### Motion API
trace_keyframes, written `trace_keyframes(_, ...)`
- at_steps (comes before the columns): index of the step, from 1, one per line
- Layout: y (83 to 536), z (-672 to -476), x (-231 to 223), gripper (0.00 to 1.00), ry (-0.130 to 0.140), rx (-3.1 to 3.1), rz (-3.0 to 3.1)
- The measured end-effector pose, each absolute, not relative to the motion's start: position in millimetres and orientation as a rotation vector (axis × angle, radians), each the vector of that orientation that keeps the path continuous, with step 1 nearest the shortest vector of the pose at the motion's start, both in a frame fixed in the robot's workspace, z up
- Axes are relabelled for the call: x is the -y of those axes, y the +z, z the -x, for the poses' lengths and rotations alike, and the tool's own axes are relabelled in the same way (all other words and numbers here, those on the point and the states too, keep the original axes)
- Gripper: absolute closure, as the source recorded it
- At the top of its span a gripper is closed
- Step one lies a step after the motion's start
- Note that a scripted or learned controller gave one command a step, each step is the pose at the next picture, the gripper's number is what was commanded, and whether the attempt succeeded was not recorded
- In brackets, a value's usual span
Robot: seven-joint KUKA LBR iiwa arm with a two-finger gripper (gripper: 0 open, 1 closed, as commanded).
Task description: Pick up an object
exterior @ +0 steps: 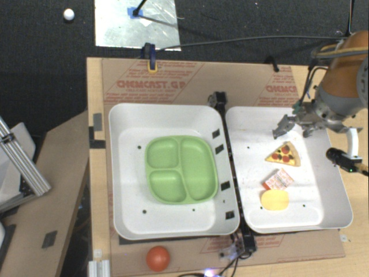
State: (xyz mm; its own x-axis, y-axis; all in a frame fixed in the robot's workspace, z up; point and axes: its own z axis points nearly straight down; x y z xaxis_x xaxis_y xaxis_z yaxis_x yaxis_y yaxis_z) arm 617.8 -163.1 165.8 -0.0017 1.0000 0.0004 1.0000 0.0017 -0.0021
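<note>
In the right bin (323,212) lie a toy pizza slice (284,154), a small red and white packet (278,180) and a flat yellow disc (274,200). My gripper (286,126) hangs over the bin's far part, just above and behind the pizza slice. Its grey fingers (281,127) point left and down with nothing visible between them. None of the objects touches it.
The left bin (124,154) holds a green divided tray (181,169). A red ball (157,258) rests on the bench in front of the left bin. Black clips run along the seam between the bins (225,172). The arm's orange wrist (346,74) fills the upper right.
</note>
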Motion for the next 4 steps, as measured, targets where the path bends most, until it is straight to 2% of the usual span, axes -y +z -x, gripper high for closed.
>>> trace_keyframes(1,124.1,-615.2,165.5,0.0,0.0,2.224,2.22)
trace_keyframes(2,136.8,-616.6,165.7,1.0,-0.004,2.227,2.222)
trace_keyframes(3,192.0,-628.7,165.1,1.0,-0.006,2.231,2.221)
trace_keyframes(4,241.6,-630.4,165.4,1.0,-0.006,2.232,2.22)
